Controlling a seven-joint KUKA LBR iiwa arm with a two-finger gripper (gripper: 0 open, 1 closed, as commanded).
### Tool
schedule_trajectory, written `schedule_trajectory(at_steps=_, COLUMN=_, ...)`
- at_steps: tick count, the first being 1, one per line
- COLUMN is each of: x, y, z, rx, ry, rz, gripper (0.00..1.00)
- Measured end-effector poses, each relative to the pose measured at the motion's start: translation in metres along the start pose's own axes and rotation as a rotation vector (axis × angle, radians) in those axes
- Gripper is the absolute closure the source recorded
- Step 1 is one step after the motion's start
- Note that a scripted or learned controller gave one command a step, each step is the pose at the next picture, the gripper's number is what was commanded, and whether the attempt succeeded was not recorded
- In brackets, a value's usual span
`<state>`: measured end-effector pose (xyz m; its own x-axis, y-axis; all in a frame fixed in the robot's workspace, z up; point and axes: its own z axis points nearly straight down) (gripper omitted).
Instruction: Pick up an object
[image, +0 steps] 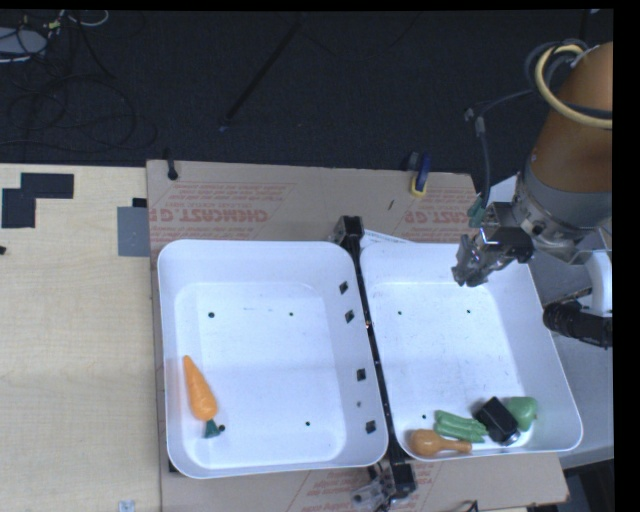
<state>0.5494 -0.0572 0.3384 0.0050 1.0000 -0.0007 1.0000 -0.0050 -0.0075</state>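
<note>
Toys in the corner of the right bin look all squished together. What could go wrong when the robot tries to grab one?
The black block, green toys and orange one crowd together, so the gripper may pinch two or knock one aside. They also hug the right bin wall, so a finger might hit the rim.

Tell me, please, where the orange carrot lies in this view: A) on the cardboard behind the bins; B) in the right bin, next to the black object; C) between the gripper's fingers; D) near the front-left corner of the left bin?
D: the orange carrot lies alone near the front-left corner of the left bin, far from the gripper, which hangs over the back of the right bin.
</note>
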Motion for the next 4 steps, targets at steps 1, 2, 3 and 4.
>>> schedule_trajectory(at_steps=1, x=0.087, y=0.061, z=-0.064, rx=-0.014, ry=0.002, rz=-0.014, gripper=1.0)
schedule_trajectory(at_steps=2, x=0.127, y=0.01, z=0.088, rx=0.014, ry=0.0, rz=-0.009, gripper=1.0)
schedule_trajectory(at_steps=3, x=0.189, y=0.096, z=-0.081, rx=-0.026, ry=0.005, rz=-0.011, gripper=1.0)
schedule_trajectory(at_steps=4, x=0.091, y=-0.003, z=-0.114, rx=-0.006, ry=0.0, rz=0.004, gripper=1.0)
